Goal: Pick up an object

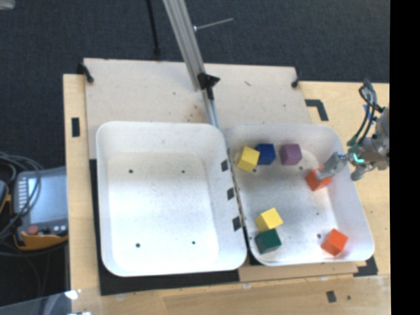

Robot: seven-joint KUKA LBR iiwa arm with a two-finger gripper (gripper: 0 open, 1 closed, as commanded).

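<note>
While the fingers reach the red-orange block, whether they pinch it I cannot tell. Lifting seemingly remains.

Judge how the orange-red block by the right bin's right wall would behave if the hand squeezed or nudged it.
The orange-red block looks like a small rigid cube with flat faces, so it probably slides rather than rolls. It sits tilted beside the hand, near the right bin wall, so a nudge may rock it flat. Its painted-looking faces seem smooth; an off-centre pinch could let it twist out.
</note>
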